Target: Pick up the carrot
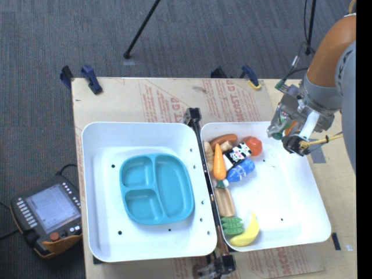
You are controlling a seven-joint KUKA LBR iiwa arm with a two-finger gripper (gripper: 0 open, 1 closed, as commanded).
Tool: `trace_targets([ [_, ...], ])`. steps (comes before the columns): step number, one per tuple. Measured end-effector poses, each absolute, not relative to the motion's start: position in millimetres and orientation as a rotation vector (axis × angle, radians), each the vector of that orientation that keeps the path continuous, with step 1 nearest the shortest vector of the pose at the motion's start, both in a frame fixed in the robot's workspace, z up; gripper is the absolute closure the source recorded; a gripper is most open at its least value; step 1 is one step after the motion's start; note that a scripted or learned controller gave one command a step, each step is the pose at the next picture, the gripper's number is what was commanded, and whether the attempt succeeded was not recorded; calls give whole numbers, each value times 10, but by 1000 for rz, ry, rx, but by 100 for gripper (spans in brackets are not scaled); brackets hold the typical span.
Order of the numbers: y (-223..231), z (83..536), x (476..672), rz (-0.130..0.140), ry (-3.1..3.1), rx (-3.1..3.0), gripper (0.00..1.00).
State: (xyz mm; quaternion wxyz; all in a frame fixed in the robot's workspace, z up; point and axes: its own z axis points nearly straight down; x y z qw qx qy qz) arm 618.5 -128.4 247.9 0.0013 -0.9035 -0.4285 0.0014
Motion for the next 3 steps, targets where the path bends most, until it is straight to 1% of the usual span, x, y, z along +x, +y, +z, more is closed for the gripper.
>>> trace_targets([
  [1,-904,2332,6396,5,-995,-2977,100],
  [2,-902,2334,6397,5,-997,-2976,0],
  [3,-1200,1091,5970,-20,-1216,-2902,0],
])
